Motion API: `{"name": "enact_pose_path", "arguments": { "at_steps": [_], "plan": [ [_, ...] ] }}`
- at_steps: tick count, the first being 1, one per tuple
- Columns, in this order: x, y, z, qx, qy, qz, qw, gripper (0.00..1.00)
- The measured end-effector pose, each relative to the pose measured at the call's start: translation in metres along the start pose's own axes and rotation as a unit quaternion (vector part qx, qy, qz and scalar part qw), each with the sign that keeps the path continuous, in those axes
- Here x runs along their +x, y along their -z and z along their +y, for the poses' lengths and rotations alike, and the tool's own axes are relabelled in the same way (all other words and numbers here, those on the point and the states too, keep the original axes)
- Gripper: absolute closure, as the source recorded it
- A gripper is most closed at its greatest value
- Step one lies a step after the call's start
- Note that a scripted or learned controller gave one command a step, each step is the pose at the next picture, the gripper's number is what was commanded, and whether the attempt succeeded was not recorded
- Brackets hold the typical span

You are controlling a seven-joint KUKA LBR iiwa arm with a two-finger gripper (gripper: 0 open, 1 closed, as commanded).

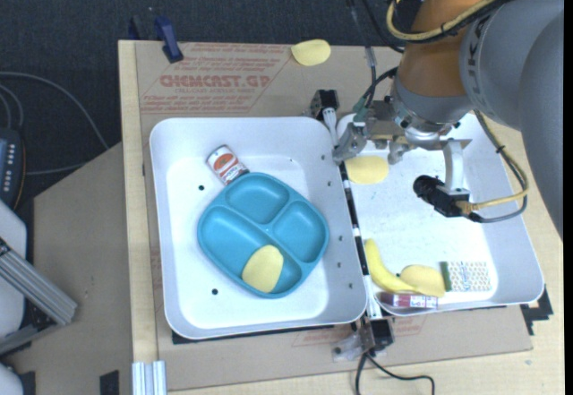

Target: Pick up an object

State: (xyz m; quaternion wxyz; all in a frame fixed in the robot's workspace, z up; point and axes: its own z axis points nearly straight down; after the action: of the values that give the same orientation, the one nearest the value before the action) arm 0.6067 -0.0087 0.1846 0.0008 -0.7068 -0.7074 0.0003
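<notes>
My gripper [371, 150] hangs over the far left corner of the right bin [501, 232], open, with its fingers spread apart. A pale yellow rounded piece [368, 171] lies on the bin floor just in front of and below the fingertips, not clasped. A banana [380, 269] and a yellow lemon-like piece [423, 277] rest near the bin's front edge. Beside them are a patterned packet [467, 275] and a small tube [407, 301].
The left bin [170, 205] holds a blue divided plate [261, 232] with a yellow piece [262, 268] on it, and a small can [226, 164] behind. Another yellow piece [311, 52] lies on the cardboard behind the bins. A black cable connector [440, 194] dangles over the right bin.
</notes>
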Motion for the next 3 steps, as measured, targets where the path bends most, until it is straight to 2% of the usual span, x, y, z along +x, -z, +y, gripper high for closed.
{"name": "enact_pose_path", "arguments": {
  "at_steps": [1, 2, 3],
  "plan": [
    [-0.089, -0.023, -0.028, 0.0, -0.001, -0.001, 1.0, 0.0],
    [-0.095, -0.1, -0.043, -0.001, -0.001, 0.0, 1.0, 0.0],
    [-0.101, -0.101, -0.118, 0.0, -0.001, 0.0, 1.0, 0.0]
  ]
}}
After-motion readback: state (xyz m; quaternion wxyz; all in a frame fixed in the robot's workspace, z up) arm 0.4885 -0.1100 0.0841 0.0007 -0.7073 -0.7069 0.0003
